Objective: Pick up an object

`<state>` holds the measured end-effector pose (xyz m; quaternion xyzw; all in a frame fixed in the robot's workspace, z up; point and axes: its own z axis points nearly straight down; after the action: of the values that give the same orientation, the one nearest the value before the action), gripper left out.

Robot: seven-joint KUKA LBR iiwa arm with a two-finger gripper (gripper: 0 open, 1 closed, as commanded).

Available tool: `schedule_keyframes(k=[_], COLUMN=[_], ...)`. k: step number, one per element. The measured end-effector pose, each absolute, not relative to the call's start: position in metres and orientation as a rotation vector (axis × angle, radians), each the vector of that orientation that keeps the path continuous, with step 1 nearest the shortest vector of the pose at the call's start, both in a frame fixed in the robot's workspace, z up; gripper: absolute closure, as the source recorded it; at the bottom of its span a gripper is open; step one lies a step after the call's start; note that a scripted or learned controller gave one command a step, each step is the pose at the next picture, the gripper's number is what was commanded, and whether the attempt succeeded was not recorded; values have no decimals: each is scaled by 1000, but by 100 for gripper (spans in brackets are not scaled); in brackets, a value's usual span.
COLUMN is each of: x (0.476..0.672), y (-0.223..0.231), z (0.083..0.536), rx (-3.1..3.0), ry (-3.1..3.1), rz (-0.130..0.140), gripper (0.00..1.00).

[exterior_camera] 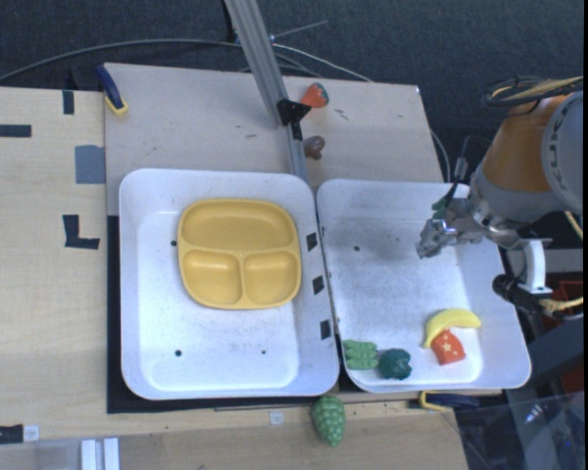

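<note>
The hand (433, 240) is observed over the right bin (372, 262), its grip state indeterminate, well apart from the banana (454, 320) and red piece (449, 349) crowded near the corner, where a descent could be fouled by the bin wall.

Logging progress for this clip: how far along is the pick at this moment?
Nothing looks done yet. The gripper is over the right bin, with no object seen between its fingers. The yellow banana piece, red piece and two green pieces lie at that bin's near edge, apart from the gripper. Left to do: reach one, grasp it and lift.
</note>
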<state>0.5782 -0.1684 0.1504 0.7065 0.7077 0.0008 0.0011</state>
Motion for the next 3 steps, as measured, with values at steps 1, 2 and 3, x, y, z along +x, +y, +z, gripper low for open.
schedule_keyframes(k=[1,2,3], x=[579,562,550], y=[-168,-119,-64], z=[203,215,227], rx=[2217,2216,2215], ry=[2221,2229,2232], rz=[3,2,0], gripper=[100,100,100])
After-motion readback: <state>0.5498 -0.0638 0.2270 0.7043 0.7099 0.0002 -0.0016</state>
